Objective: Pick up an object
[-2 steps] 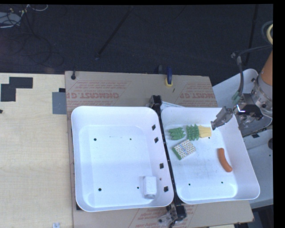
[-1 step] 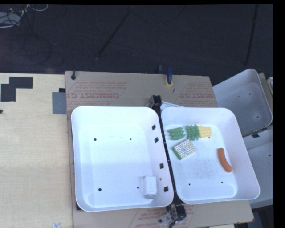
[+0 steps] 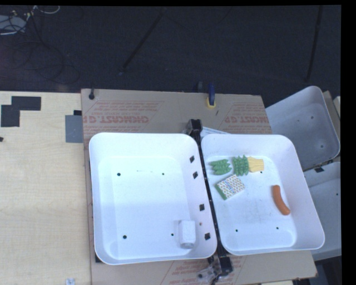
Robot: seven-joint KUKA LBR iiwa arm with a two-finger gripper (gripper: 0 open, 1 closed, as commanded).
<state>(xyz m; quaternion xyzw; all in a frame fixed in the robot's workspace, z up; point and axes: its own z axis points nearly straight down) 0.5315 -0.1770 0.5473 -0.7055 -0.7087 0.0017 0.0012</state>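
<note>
**Six small objects wait in two bins**

The candidates for picking lie loose and apart, which suits a top-down grasp. In the right bin [image 3: 305,183] a green knobbly piece [image 3: 221,165], a second green piece [image 3: 240,165] touching a yellow piece [image 3: 255,164], a green-edged checkered block [image 3: 230,186] and an orange sausage-shaped toy [image 3: 281,200] sit well clear of the walls. The orange one is the most isolated, so I judge it the easiest target. A white block [image 3: 186,233] rests in the left bin [image 3: 100,195], near the front right corner, harder to reach beside the rim. Whether the gripper is released or clenched I cannot tell.

Both bins sit side by side on a printed cardboard sheet [image 3: 139,114], held at the back by a blue clamp [image 3: 211,94], on a pale wooden bench [image 3: 39,195]. Behind lies dark floor with cables [image 3: 33,16].
</note>
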